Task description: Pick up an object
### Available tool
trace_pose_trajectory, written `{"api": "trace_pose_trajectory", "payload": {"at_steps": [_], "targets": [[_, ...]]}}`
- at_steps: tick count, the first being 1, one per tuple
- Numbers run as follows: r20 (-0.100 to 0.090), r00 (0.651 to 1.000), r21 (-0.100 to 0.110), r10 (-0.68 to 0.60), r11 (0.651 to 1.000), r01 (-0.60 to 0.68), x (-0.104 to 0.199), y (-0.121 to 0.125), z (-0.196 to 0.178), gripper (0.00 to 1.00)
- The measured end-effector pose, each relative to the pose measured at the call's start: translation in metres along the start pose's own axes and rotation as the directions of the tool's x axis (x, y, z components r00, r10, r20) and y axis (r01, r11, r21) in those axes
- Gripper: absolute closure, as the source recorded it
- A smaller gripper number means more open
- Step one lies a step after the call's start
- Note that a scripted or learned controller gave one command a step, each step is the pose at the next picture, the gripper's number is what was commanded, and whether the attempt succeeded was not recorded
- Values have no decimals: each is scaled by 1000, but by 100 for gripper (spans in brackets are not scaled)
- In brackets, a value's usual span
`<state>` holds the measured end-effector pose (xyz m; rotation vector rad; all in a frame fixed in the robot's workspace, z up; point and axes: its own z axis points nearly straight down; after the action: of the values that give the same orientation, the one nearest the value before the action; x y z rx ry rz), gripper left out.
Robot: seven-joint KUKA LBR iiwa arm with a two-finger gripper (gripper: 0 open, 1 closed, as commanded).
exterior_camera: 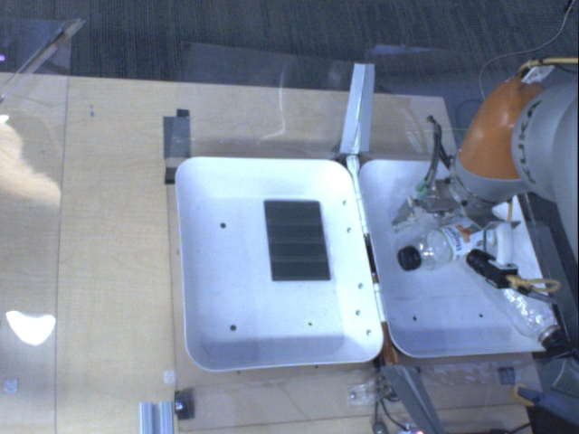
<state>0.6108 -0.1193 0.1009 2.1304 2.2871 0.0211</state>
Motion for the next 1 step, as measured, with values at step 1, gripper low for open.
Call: {"api": "trace_pose_trajectory", "payload": {"at_steps": [1], "targets": [[-1, 999, 5, -53, 999, 53, 30, -65, 9, 0]]}}
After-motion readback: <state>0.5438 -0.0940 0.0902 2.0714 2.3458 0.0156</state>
